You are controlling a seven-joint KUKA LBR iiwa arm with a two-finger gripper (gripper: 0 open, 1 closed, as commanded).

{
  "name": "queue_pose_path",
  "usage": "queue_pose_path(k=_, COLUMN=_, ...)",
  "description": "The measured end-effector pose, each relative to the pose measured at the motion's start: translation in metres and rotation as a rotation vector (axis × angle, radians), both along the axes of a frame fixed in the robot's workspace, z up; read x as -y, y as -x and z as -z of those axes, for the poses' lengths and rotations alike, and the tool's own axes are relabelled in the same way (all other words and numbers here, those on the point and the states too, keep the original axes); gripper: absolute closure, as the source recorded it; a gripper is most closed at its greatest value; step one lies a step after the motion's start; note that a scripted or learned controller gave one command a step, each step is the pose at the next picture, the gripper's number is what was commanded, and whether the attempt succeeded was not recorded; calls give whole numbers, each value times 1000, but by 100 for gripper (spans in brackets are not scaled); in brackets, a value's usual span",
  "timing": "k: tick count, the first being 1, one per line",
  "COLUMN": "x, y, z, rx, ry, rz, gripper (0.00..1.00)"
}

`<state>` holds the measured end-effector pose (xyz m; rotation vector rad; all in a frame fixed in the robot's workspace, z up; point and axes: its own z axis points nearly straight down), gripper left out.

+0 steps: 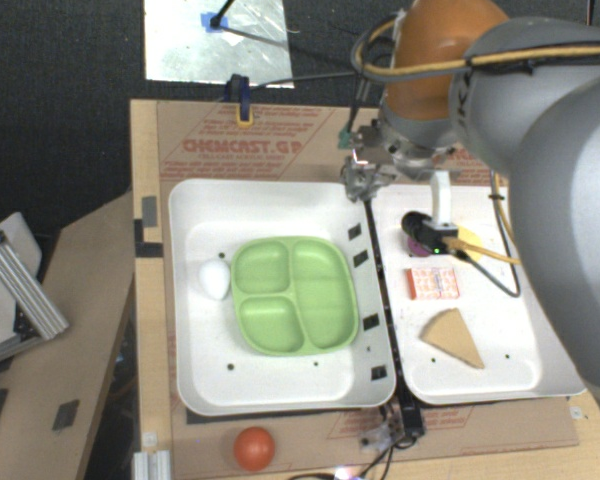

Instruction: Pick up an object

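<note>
A tan wedge (pixel 453 338) and a red-and-white card (pixel 433 283) are seen in the right bin (pixel 540 358). The gripper (pixel 362 183) is positioned over the bins' divider.

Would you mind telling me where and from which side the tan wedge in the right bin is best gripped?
Probably from straight above, across the tan wedge near its broad middle rather than at its pointed lower-right tip. It lies flat on the right bin's floor, with free space all round, so the tool could close across its two long straight edges where the wedge is wide enough to hold.
</note>
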<state>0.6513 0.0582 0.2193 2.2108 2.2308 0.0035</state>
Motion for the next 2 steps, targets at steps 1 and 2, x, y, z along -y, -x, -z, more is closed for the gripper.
queue_pose_path(k=1, x=-51, y=-1, z=5, rx=0, ry=-1, rz=0, gripper=100)
queue_pose_path(k=2, x=-47, y=-1, z=5, rx=-1, ry=1, rz=4, gripper=0)
